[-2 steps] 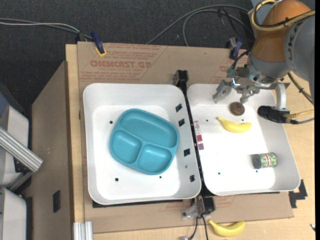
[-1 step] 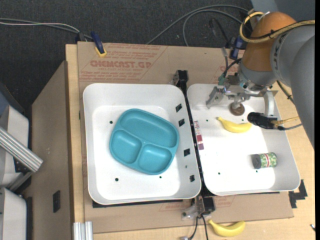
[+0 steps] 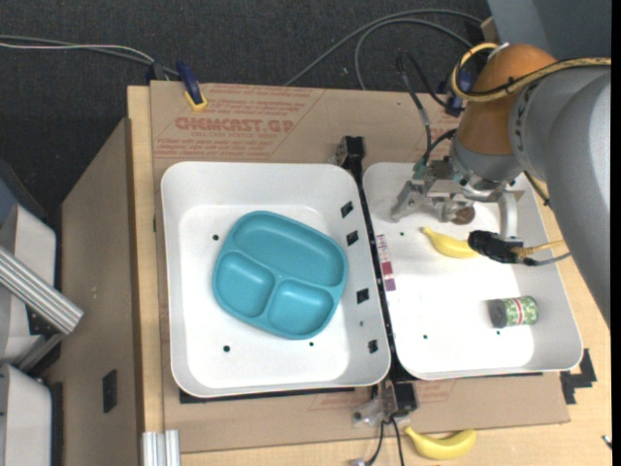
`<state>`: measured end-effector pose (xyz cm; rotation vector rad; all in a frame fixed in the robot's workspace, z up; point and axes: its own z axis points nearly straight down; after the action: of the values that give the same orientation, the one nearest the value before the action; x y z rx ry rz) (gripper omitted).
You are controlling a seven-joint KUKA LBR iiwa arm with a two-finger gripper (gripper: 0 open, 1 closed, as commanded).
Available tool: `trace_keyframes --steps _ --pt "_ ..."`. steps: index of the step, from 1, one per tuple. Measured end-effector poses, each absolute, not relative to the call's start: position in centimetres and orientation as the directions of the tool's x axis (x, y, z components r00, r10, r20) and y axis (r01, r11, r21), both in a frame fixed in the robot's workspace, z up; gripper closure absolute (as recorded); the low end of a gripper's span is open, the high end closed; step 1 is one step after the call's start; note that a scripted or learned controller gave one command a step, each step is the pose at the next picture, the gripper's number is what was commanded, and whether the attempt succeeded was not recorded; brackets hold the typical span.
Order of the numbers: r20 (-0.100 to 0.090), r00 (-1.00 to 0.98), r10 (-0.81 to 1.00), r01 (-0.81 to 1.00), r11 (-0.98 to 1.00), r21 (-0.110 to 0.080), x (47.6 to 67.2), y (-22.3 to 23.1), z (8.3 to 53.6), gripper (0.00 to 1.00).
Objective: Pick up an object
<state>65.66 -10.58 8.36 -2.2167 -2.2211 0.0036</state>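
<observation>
A yellow banana lies in the upper part of the right bin. A small green and grey can rests on its side toward that bin's right edge. My gripper hangs over the back of the right bin, just above the banana. It is open: one finger is splayed to the left and the other to the right, with nothing between them. The left bin holds a blue divided plate.
The grey arm with its orange band fills the upper right. A black divider with clips runs between the bins. A second banana lies outside the bins at the bench's front edge. Cables trail behind the bins.
</observation>
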Motion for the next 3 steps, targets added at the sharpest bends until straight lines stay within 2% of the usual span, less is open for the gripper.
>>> trace_keyframes --steps 1,2,3 --pt "0.002 -0.002 1.0 1.0 0.002 0.0 65.8 -10.5 9.7 1.0" --pt "0.0 0.0 1.0 1.0 0.0 0.004 65.3 -11.2 14.8 1.0" --pt "-0.001 -0.002 1.0 1.0 0.002 0.008 66.4 -10.9 20.6 1.0"
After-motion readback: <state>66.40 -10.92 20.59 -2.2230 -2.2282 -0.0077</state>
